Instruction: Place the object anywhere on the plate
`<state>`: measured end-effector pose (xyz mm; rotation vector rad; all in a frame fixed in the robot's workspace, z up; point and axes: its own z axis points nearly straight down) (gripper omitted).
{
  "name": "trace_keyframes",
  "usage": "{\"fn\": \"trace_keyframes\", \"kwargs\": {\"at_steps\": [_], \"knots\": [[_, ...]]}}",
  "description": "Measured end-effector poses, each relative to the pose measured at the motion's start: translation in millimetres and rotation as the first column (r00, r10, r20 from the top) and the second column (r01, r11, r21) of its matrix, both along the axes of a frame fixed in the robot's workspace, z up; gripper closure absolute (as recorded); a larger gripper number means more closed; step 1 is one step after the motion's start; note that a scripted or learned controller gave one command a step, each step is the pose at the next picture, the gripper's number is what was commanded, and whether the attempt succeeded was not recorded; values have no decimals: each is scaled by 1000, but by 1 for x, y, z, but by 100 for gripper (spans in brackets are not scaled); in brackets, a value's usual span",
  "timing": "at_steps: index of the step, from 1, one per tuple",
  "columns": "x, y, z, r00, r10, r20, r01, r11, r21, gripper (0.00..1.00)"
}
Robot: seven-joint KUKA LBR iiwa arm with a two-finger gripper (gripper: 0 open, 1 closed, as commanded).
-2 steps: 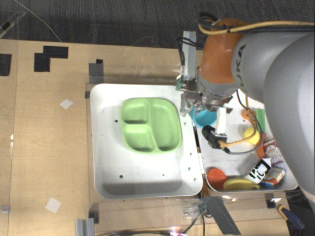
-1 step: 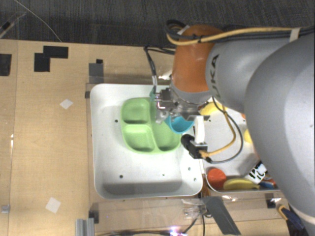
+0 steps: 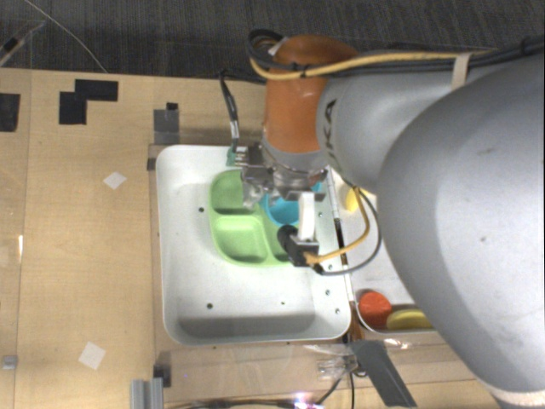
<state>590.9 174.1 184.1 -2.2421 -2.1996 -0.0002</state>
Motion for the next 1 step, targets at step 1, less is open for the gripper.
{"fn": "trace_keyframes", "kwargs": {"at_steps": [1], "knots": [[1, -1, 1, 1000, -2, 2, 2, 1000, 0, 0]]}}
